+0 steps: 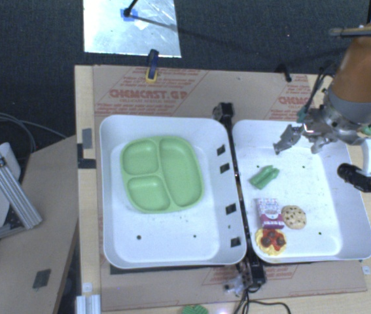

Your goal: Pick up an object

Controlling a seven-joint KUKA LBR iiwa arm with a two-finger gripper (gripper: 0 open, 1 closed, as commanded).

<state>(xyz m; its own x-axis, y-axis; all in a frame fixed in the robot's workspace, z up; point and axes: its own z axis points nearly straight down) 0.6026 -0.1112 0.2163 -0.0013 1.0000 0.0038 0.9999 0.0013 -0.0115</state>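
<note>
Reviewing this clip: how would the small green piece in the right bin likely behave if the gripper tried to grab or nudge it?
The green piece looks small and low-lying, so probably light and apt to slide on the smooth white right bin if nudged. Its elongated, lumpy shape suggests it would skid or turn rather than roll far. It lies apart from the cookie, so a push likely disturbs nothing else.

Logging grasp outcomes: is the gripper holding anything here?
No. The gripper hangs open over the right bin, nothing between its fingers; the green toy lies apart below.
</note>
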